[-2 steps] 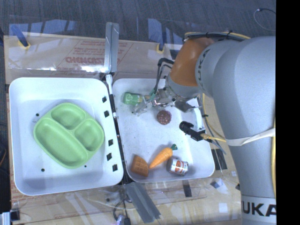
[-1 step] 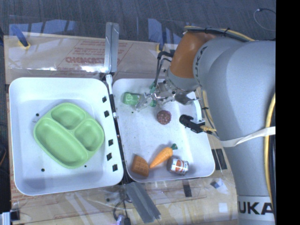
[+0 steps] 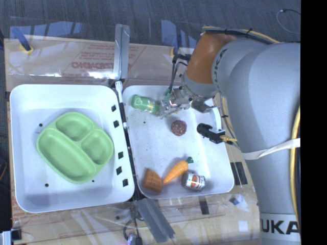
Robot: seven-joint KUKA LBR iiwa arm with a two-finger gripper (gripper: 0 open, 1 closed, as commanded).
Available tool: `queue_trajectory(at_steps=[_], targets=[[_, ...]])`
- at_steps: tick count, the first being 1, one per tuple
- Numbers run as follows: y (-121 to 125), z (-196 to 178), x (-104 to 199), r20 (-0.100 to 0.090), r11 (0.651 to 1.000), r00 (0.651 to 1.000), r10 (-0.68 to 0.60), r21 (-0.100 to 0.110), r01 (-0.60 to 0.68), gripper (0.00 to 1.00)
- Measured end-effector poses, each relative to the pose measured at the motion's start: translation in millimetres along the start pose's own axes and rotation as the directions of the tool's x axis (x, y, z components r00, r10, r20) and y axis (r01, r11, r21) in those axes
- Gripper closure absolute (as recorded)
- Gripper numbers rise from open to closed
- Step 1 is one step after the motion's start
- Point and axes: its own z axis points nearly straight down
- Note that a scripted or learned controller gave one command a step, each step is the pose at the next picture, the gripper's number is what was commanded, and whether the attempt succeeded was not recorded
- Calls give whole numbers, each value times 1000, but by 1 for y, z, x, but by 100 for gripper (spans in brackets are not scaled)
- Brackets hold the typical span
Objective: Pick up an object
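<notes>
While gripper hangs low in right bin, far end, can't tell if fingers apart or together. Green bottle lies on its side just left of fingertips, maybe touching. Brown ball nearby; carrot, can well apart.

1. Two bins stand side by side on the counter: the left bin and the right bin, with their inner walls touching.
2. A divided plate lies in the middle of the left bin.
3. In the right bin, a bottle lies on its side at the far left corner.
4. The tool is just right of the bottle, at its end.
5. A round cookie lies below the tool, apart from it.
6. Along the near wall lie, from left to right, a waffle piece, a carrot and a can; the carrot is tilted between the two.
</notes>
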Motion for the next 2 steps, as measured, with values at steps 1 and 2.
queue_trajectory(at_steps=[1,2], targets=[[0,0,0,1,1000,1000,0,1,0,0],[-60,7,-28,8,999,999,-42,-25,42,0]])
